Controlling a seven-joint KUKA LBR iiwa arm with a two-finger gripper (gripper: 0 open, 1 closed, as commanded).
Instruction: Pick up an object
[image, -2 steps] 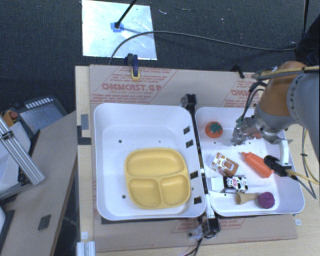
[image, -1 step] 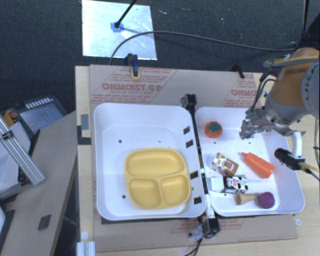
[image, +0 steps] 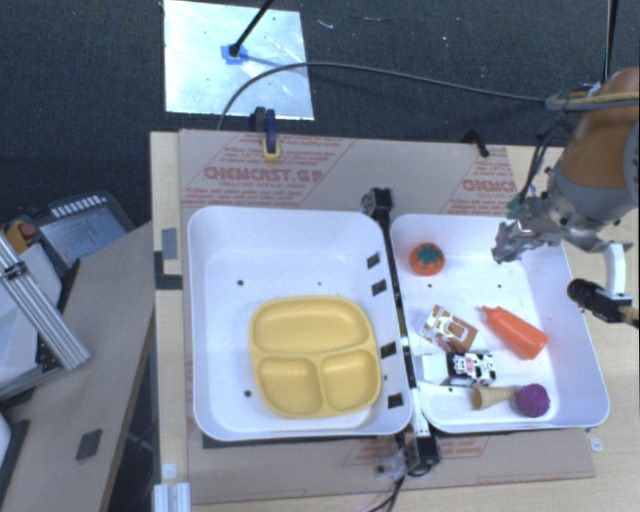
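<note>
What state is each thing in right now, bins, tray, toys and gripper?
Gripper: above the right bin's far end, nothing seen between its fingers.
Right bin: holds the loose toys.
Left bin: holds the yellow tray.
Yellow tray: flat, three compartments, nothing in them.
Orange bottle: lying on its side.
Ice cream cone: lying on its side.
Tomato toy: resting apart from the rest.

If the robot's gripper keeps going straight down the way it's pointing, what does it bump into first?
Probably just the bare white floor of the right bin. The gripper points down over open space; the tomato sits off to one side and the orange bottle nearer the camera. Depth is hard to judge.
</note>
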